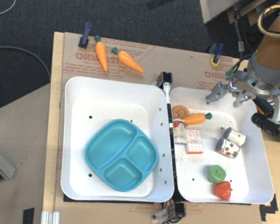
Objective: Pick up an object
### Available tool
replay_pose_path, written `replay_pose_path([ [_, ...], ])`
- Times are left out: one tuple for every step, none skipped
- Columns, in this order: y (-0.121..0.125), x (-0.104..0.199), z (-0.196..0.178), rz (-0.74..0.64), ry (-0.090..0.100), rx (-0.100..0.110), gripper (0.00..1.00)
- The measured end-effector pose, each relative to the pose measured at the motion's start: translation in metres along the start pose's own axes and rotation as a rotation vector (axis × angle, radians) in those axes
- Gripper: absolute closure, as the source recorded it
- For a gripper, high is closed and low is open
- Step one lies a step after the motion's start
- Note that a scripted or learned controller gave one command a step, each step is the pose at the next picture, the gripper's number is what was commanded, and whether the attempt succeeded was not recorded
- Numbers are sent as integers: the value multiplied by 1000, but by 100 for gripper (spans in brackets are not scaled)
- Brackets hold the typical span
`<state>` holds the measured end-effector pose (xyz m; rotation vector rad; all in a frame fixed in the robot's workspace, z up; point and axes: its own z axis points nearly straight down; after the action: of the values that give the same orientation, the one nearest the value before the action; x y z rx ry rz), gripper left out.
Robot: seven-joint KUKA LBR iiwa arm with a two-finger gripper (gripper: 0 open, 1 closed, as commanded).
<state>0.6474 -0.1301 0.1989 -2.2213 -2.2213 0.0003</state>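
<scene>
My gripper (pixel 227 97) hangs over the far edge of the right bin (pixel 259 168), open, with nothing between its fingers. Below it in that bin lie a toy carrot (pixel 195 119) and a small brown ring (pixel 180 111). Nearer the middle are a small white carton (pixel 180 133) and a pink box (pixel 194 142). A white cup with red spots (pixel 231 143) lies on its side to the right. A green apple (pixel 217 173) and a red fruit (pixel 223 190) sit at the near end.
The left bin (pixel 81 102) holds a teal divided plate (pixel 121 154). Two more toy carrots (pixel 102 55) (pixel 130 60) lie on the cardboard behind the bins. Blue clamps (pixel 85 34) (pixel 217 54) grip the board's far edge.
</scene>
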Motion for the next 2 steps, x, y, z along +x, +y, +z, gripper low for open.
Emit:
replay_pose_path([
  [-5,20,-84,-3,-1,-9,0],
  [-5,19,-90,-2,-2,-6,100],
])
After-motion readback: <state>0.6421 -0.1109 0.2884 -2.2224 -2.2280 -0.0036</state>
